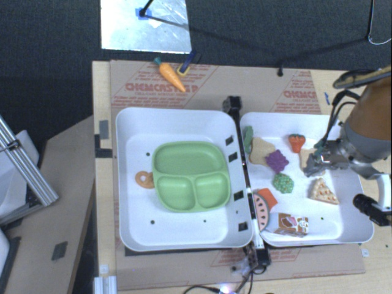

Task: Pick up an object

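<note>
My gripper (317, 164) hangs low over the right part of the right bin (352, 228), at the end of the grey and orange arm (373, 118). It is just above and left of a pizza slice (323, 192), and right of a purple grape bunch (277, 160). A red strawberry (297, 142) lies up and left of it. A green broccoli (283, 182), a tan bread piece (262, 150), a watermelon slice (263, 206), a brown and white packet (293, 224) and a green piece (247, 138) also lie in this bin. I see nothing held.
The left bin (131, 225) holds a green divided plate (190, 176) and a small orange ring (144, 179). An orange carrot (171, 76) lies on the cardboard behind the bins. A black divider (242, 164) runs between the two bins.
</note>
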`<move>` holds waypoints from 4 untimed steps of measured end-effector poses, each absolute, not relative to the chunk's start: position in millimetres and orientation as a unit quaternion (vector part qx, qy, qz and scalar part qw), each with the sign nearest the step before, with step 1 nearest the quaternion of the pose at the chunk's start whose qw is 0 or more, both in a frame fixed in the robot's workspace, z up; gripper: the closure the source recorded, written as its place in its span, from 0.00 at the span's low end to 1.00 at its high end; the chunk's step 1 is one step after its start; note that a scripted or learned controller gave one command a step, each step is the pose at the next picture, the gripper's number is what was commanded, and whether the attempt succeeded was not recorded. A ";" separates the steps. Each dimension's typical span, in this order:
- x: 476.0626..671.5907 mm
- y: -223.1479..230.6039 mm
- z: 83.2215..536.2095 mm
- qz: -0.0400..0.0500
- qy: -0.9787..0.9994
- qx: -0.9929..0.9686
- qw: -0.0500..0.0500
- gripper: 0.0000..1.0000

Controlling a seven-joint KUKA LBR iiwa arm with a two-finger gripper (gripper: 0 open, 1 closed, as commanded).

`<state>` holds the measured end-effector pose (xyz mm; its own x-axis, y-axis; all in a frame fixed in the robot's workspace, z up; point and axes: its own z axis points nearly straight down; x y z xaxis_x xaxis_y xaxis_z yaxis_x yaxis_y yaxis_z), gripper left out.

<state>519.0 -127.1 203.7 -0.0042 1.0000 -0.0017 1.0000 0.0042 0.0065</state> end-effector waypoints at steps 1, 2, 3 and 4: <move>520.4 -127.2 225.7 0.001 0.709 0.705 0.002 1.00; 517.5 -78.3 216.5 0.001 0.710 0.704 0.000 1.00; 516.3 -19.8 227.0 0.002 0.711 0.703 0.000 1.00; 509.1 22.9 226.3 0.001 0.710 0.704 -0.001 1.00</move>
<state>509.1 22.9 226.3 -0.0095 1.0000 0.0022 1.0000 0.0095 0.0006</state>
